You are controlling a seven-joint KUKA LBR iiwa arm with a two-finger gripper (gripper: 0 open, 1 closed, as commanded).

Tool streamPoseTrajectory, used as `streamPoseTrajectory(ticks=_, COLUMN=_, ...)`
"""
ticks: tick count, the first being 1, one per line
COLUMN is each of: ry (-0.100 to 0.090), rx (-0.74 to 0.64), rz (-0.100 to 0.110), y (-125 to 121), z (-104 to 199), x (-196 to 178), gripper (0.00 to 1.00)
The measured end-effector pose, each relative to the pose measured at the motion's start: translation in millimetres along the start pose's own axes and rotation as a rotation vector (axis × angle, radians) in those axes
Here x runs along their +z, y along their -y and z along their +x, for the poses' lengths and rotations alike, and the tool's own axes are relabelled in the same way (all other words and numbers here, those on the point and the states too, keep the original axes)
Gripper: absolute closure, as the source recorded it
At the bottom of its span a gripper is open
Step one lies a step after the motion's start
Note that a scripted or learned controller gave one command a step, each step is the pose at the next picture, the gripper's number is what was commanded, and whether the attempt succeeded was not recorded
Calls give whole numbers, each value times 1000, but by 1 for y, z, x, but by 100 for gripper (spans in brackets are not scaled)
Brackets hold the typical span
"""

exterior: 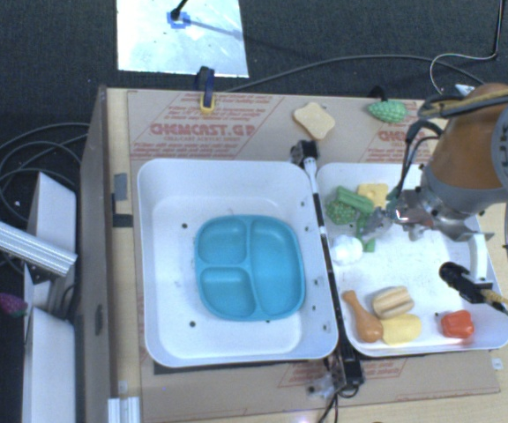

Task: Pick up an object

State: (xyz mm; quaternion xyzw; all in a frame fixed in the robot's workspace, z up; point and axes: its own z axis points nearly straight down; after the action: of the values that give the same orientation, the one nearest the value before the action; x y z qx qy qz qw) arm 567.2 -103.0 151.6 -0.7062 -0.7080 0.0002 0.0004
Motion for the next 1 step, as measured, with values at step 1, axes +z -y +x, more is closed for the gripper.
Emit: streamPoseTrajectory(ticks=1, ry=0, rx=-1, rz=-1, y=-28, z=6, x=68, gripper=0)
